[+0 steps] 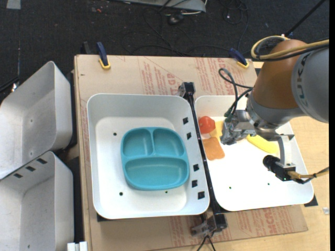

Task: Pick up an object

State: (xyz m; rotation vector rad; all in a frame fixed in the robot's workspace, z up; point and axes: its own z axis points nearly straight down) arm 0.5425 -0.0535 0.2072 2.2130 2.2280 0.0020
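Finger spread of the gripper (228, 136): cannot be told; the tip reads as one grey metal mass seen from above, with no gap to make out.

Gripper position: low over the right bin (251, 188), in its upper left part, near the wall shared with the left bin (100, 156).

Red object (206, 123): rounded, lying in the upper left corner of the right bin, just beside the gripper on its left. Contact cannot be judged. Kind of object unclear.

Orange piece (213, 149): flat, oblong, lying on the bin floor just below and left of the gripper tip, below the red object. Its upper end sits close against the tip; touching or apart cannot be told. A small pale yellow patch shows between it and the red object, too small to identify.

Yellow object (262, 143): curved, lying right of the gripper; its upper part is covered by the arm, so its full shape is not seen.

Nothing is seen between the gripper's parts.

Left bin contents: one teal divided plate (155, 159), three compartments, lying flat near the centre.

Arm: grey with an orange band, entering from the right and cut off by the picture edge.
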